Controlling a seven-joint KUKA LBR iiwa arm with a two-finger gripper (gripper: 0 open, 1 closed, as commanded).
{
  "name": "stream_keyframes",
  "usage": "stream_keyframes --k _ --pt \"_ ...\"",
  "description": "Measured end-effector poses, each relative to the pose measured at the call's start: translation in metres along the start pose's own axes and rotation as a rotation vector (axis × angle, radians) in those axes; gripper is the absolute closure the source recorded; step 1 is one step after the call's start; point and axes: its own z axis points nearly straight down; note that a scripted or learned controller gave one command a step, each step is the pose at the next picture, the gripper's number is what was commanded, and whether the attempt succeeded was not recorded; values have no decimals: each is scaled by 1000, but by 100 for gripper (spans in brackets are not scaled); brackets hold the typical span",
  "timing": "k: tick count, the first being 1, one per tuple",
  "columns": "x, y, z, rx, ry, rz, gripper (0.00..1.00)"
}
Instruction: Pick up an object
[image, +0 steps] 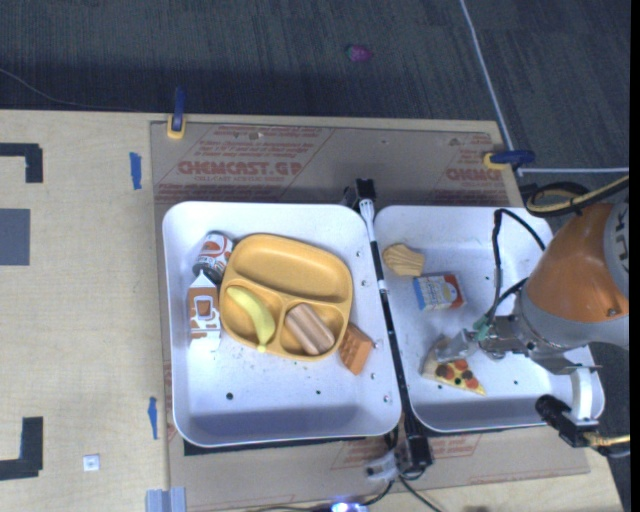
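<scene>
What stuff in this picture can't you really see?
- The end effector in the camera view: its tip is small and blurry against the right white plastic bin, so its grip is unclear.
- The slice of toy pizza: its top corner is partly covered by the end effector.
- The red and white can in the left white plastic bin: partly hidden behind the yellow divided plate, label too small to read.
</scene>
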Motion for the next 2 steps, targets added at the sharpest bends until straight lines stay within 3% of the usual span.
stream_keyframes --k 1,2 --pt "24 -1 1 -4 -13 7 0" --pt "24 -1 1 -4 -12 7 0"
